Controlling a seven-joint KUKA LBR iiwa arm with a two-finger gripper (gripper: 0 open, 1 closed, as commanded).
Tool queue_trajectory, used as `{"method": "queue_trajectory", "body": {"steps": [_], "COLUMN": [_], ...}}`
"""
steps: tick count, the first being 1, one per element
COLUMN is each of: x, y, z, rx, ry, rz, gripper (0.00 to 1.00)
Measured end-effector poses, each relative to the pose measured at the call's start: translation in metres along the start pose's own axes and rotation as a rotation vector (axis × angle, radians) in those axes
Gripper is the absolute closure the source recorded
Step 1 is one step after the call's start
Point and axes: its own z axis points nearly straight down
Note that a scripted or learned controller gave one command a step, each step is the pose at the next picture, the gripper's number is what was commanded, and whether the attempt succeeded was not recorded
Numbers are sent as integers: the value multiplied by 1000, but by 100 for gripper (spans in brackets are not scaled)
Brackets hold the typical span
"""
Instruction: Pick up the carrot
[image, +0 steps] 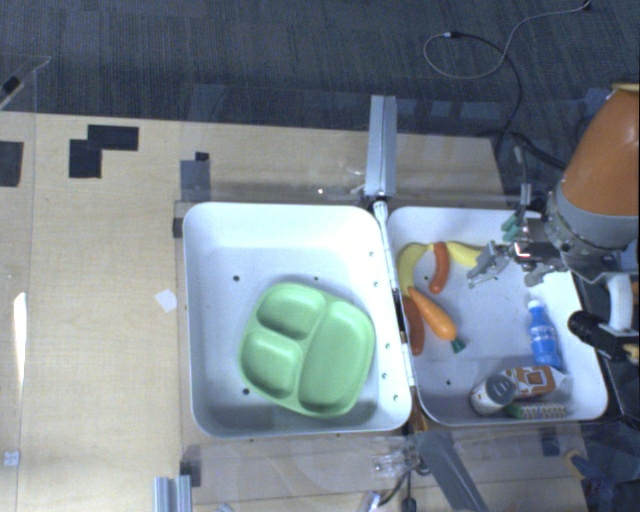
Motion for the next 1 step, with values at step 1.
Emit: {"method": "queue_trajectory", "body": {"steps": [1], "x": [-1], "y": [-8], "z": [77], "rx": [0], "ry": [0], "rz": [-42], "gripper": [0]}}
